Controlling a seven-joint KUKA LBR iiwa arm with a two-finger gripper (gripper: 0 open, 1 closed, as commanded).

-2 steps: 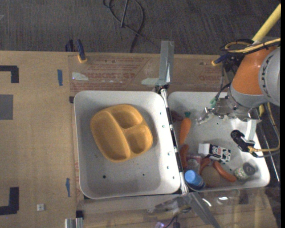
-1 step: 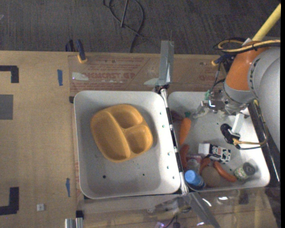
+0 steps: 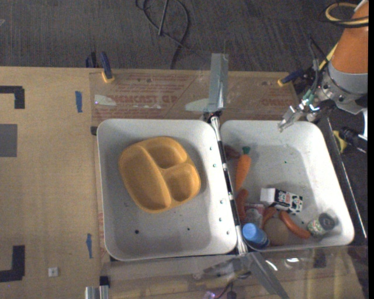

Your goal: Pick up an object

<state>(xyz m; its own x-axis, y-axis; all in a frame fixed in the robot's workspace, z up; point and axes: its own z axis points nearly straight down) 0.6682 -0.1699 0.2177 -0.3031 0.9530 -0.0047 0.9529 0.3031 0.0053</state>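
A yellow divided plate (image 3: 159, 173) lies in the left bin (image 3: 117, 233). The right bin (image 3: 304, 146) holds a toy carrot (image 3: 242, 168) along its left wall, a small black-and-white box (image 3: 287, 201), a blue-capped bottle (image 3: 253, 233), an orange sausage-shaped toy (image 3: 294, 225) and a small round tin (image 3: 323, 224), all crowded at its near edge. My gripper (image 3: 296, 115) hangs over the right bin's far right corner, well away from these objects. Its thin fingers point down and left with nothing between them.
The arm's orange band (image 3: 353, 44) enters from the upper right. Blue clamps (image 3: 105, 64) and a metal bracket (image 3: 217, 82) sit along the bench's far edge. Cables (image 3: 166, 17) lie on the floor beyond. A metal divider (image 3: 225, 175) separates the bins.
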